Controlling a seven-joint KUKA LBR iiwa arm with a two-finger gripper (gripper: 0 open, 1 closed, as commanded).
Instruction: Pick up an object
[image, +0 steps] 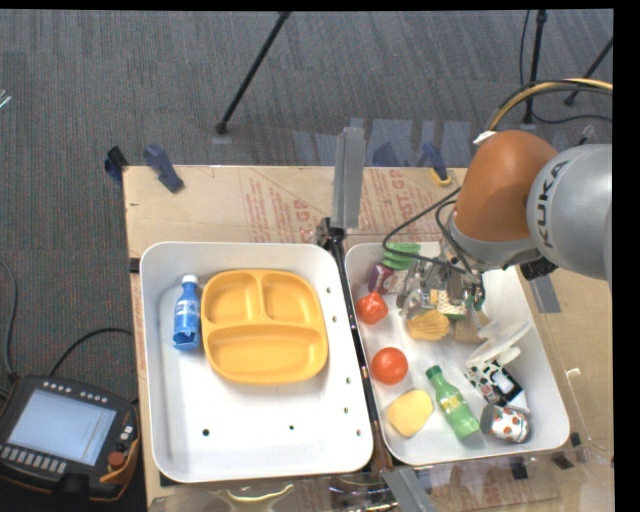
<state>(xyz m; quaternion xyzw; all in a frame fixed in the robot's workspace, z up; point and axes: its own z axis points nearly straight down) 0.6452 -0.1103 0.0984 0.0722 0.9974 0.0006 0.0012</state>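
Note:
My gripper (438, 292) hangs low over the back of the right bin (545, 375), under the orange wrist band. Just below it lies a yellow ridged piece (429, 326), with a tan piece (470, 331) beside it. Left of the gripper are a small red fruit (371, 308), a dark red item (381, 275) and a green item (402, 254). Nearer the front lie a red tomato (390, 365), a green bottle (452, 402), a pale yellow fruit (410, 412), a shiny can (508, 425) and a white and black pack (495, 374).
The left bin (160, 400) holds a yellow divided plate (265, 325) and a blue bottle (186, 310) beside it. A grey upright post (348, 185) stands behind the wall between the bins. A teach pendant (65, 430) lies on the floor at the left.

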